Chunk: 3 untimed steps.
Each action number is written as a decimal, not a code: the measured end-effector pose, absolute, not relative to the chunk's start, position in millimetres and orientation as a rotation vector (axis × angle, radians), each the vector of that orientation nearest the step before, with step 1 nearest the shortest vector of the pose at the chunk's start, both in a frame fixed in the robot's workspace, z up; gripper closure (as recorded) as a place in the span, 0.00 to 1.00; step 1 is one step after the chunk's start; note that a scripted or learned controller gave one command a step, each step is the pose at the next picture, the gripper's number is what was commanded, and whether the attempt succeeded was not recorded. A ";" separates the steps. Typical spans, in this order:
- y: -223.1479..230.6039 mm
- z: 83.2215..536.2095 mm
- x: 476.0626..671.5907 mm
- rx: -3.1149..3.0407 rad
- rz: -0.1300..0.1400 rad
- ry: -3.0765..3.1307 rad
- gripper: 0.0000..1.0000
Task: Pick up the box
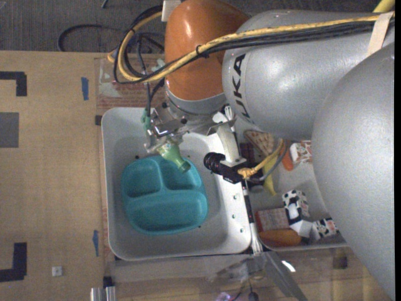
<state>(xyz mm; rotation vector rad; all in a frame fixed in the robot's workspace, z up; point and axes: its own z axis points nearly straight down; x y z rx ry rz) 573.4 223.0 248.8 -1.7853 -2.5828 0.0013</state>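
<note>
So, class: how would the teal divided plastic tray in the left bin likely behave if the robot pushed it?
The teal divided plastic tray looks moulded and rigid, so it probably slides whole rather than bending. It lies flat and wide, so tipping or rolling seems unlikely. It is likely light for its size.

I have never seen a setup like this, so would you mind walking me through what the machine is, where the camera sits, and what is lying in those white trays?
Gladly. The large grey shape with the orange band is a robot arm, reaching in from the right. One fixed camera looks down on the bench at a slant, so the arm covers much of the picture.

On the bench sit two shallow white bins. The left white bin holds a teal plastic plate with three compartments. The arm's hand hangs just above the plate's upper edge; I cannot tell whether it holds anything.

The right white bin, partly covered by the arm, holds a jumble of small things, among them a black-and-white patterned box and a flat orange object. The rest are too hidden to name.
</note>
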 end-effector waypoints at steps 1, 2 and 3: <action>217.3 169.5 494.8 -2.034 0.003 -2.391 1.00; 216.3 239.3 524.3 -2.085 0.001 -2.350 1.00; 217.6 314.1 480.9 -2.072 0.001 -2.361 1.00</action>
